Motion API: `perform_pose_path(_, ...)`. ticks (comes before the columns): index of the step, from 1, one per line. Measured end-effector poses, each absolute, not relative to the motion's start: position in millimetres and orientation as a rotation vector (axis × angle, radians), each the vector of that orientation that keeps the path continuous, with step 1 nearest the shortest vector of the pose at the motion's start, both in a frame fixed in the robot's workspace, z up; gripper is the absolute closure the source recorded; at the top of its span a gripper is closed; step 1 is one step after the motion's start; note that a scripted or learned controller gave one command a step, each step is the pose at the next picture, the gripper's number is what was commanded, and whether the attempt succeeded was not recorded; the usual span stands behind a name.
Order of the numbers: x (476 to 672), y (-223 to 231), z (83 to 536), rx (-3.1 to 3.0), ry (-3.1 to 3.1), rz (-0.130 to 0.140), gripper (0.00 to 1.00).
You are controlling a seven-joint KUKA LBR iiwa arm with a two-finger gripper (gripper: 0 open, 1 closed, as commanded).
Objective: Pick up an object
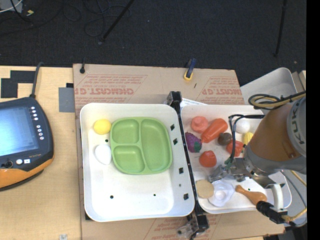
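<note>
My arm (280,134) covers the right bin (200,111). My gripper (223,173) hangs low beside the red tomato (207,158); whether it's open, I cannot tell. The green tray (141,145) sits left.

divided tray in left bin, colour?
Light green; the divided tray shows plainly in the camera view, in the left bin.

Bright, even overhead light, soft shadows, mild glare on the white bins (90,184), slightly soft focus
</note>
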State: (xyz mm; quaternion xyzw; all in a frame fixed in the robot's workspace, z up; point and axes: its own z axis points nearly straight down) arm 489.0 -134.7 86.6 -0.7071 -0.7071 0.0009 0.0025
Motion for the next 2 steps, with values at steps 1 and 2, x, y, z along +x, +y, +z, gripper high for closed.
perform_pose_path(1,489.5,-137,99,-2.229,-2.21,0.001,1.0)
perform_pose_path(2,479.5,-140,153,-2.228,-2.214,0.0,1.0)
